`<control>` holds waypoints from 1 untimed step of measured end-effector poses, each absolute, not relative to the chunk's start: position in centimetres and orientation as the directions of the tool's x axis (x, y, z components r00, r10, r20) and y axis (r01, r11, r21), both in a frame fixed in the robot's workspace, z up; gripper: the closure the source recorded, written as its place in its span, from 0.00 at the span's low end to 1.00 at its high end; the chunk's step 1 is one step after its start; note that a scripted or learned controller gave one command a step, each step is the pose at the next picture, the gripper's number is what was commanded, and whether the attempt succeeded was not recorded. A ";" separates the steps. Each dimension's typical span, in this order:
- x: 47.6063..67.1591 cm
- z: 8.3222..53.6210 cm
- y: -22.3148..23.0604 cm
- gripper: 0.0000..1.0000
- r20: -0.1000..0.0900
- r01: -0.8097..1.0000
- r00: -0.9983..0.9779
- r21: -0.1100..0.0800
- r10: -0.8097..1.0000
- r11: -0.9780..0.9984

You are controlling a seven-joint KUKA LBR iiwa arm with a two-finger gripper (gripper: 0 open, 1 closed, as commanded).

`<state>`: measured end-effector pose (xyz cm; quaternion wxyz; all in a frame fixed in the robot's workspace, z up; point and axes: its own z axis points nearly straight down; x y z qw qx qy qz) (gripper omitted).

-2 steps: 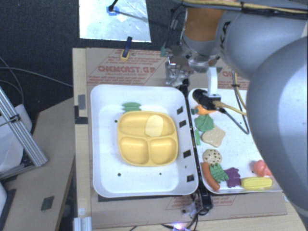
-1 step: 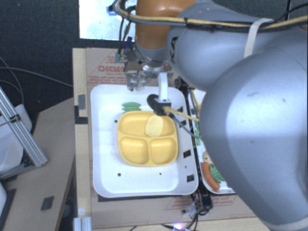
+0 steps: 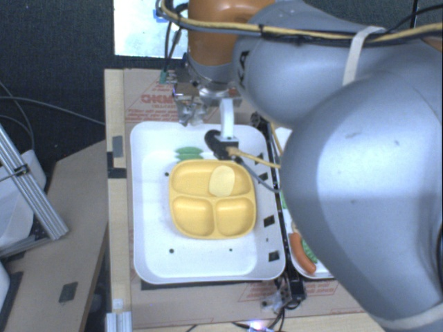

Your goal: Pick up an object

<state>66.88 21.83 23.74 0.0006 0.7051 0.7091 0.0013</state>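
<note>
Squarely, the yellow tray [image 3: 211, 199] lies lengthwise across the left bin [image 3: 149, 206]; the tool's [image 3: 194, 109] grip state is unclear.

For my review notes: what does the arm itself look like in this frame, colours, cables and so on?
The arm has smooth, rounded grey casings with an orange band above the wrist. Yellow and black cables run along it, and a white strap wraps one link. The metallic gripper hangs below the orange band.
</note>
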 end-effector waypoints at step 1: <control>60.9 31.2 20.7 1.00 0.002 1.000 -0.002 0.001 1.000 0.002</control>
